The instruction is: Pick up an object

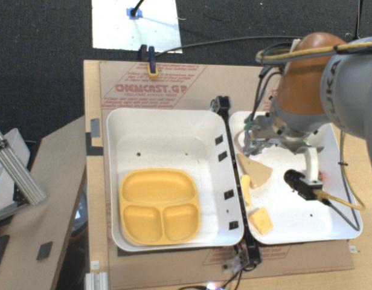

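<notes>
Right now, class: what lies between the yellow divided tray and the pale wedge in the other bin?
In the camera view, the bins' adjoining rims, bearing black clips, lie between the yellow divided tray and the pale wedge.

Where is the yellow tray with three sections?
The yellow tray lies flat in the left bin, toward its front edge, across the divider from the pale wedge pieces in the right bin.
</notes>
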Controlling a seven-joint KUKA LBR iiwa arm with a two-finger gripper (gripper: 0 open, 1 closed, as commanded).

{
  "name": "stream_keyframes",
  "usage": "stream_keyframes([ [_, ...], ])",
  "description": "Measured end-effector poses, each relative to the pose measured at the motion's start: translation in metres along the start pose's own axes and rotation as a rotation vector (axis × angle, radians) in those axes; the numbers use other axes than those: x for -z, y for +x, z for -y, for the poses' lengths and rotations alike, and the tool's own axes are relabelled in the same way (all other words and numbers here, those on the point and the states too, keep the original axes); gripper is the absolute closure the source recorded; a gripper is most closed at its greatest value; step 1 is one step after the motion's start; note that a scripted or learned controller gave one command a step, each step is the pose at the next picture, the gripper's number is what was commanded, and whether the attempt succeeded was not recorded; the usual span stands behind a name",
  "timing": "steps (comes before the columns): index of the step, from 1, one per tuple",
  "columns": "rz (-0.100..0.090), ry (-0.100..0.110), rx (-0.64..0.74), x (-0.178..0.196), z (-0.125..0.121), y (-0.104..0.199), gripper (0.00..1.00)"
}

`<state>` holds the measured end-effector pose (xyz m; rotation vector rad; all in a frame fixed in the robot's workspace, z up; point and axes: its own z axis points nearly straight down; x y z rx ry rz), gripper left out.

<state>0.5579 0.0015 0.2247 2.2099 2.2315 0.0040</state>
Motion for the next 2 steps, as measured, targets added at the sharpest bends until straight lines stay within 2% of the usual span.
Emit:
stream_keyframes([
  [1, -0.001, 0.0, 0.001, -0.009, -0.013, 0.058, 1.0],
  [2, -0.001, -0.001, -0.001, 0.001, -0.024, 0.103, 1.0],
])
